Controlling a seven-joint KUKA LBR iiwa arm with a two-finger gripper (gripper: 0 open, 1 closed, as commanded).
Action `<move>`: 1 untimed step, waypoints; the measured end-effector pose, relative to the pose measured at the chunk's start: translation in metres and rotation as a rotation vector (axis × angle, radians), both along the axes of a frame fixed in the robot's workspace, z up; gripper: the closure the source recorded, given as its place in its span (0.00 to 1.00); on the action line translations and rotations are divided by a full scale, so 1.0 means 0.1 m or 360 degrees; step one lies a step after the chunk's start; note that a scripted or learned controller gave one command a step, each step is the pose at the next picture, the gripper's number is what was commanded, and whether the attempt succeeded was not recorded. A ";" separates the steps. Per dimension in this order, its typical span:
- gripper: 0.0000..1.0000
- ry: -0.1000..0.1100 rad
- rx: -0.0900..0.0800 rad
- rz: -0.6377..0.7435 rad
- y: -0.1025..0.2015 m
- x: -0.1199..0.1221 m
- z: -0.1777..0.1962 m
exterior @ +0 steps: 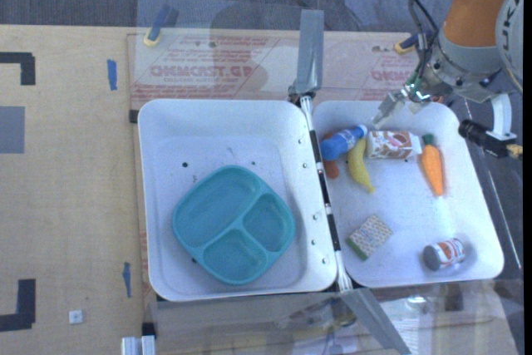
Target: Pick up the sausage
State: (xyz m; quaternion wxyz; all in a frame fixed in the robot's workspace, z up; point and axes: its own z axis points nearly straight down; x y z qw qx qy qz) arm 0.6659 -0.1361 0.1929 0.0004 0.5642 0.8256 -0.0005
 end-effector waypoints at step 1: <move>0.00 -0.0003 0.0000 0.0386 0.09 0.02 -0.88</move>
